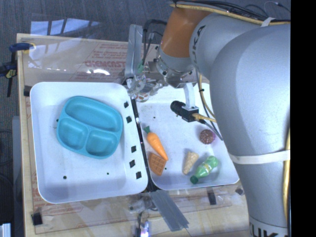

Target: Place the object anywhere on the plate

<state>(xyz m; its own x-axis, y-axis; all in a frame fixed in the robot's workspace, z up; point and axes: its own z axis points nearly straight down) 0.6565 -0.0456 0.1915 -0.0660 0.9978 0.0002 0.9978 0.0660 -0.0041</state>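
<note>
Overhead view of two white bins. The gripper (pixel 139 89) sits at the top-left corner of the right bin (pixel 168 181), over the divide between bins; a small reddish-brown item appears at its tip, too indistinct to identify, and finger spacing cannot be told. The blue plate (pixel 90 126), three-sectioned, lies in the left bin (pixel 44 181), near the gripper. Below the gripper: carrot (pixel 156 142), waffle (pixel 157 164), cone (pixel 190 162), green bottle (pixel 205 168), dark red ball (pixel 207 136). White floor surrounds the plate.

Wooden bench (pixel 74 53), two white bins (pixel 49 181) side by side
</note>
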